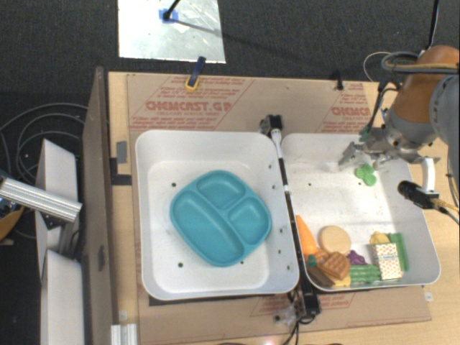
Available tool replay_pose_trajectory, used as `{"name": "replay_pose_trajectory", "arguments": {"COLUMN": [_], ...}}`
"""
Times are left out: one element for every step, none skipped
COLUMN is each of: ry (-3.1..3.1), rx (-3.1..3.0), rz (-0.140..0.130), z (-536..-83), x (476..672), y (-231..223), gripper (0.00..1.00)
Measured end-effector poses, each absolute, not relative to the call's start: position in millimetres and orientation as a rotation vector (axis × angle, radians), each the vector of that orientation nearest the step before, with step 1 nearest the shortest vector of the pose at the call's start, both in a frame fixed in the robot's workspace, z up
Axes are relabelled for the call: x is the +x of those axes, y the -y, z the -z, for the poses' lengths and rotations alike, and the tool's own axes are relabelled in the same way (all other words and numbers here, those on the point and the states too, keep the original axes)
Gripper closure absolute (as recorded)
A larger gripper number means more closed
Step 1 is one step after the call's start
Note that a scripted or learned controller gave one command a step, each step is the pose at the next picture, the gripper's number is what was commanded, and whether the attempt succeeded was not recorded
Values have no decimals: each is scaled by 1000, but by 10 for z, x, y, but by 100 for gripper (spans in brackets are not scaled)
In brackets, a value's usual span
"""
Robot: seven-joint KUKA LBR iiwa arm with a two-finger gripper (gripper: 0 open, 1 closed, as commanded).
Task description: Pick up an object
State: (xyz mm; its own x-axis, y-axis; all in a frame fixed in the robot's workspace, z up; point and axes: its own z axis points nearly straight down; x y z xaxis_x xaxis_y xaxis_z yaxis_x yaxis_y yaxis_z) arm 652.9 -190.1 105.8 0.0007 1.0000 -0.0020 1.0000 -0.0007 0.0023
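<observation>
My gripper [366,157] hangs over the far part of the right bin [327,192], with its two grey fingers spread open. A small green object [367,175] lies on the bin floor just in front of and below the fingertips, and nothing sits between them. Along the right bin's near edge is a pile of toy food: an orange carrot [305,237], a round tan biscuit [334,238], a brown waffle [335,266] and a white patterned box [388,260].
A teal divided plate [220,217] lies in the middle of the left bin [154,192]. A metal divider [284,185] separates the bins. A black part [415,192] of the arm juts over the right bin's right side.
</observation>
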Motion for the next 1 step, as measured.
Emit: {"name": "replay_pose_trajectory", "arguments": {"ry": [-2223], "rx": [2215], "rz": [-3], "z": [-1178], "x": [6603], "y": [1911], "gripper": [0]}}
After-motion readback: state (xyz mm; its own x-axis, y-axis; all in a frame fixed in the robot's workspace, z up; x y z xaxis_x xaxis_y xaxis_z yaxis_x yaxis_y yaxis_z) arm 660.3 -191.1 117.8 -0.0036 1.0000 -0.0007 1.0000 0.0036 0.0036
